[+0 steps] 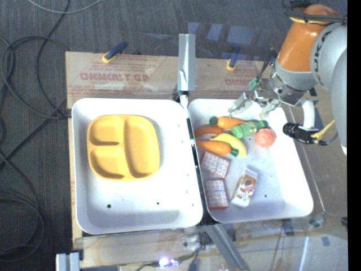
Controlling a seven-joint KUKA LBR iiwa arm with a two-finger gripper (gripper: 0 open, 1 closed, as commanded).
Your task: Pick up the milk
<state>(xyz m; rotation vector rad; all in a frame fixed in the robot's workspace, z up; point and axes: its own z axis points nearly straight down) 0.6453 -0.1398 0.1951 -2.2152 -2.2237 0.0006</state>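
Yellow, the sectioned tray [124,147] lies in the left bin [135,216]. In the right bin [293,199] we see two patterned packets [215,164] beside carrots [214,147], then the milk [245,188], a small carton lying near the front, apart from the gripper [255,101]. Its fingers are spread, holding nothing, above the bin's rear edge.

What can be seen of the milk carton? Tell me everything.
The milk carton is a small white box with a red and brown print on its face, cardboard by the look of it. It lies flat on the floor of the right bin, tilted a little, its top end toward the far side. It looks closed and undamaged. Nothing touches it; a patterned box lies just to its left. The tool is apart from it, over the bin's far end.
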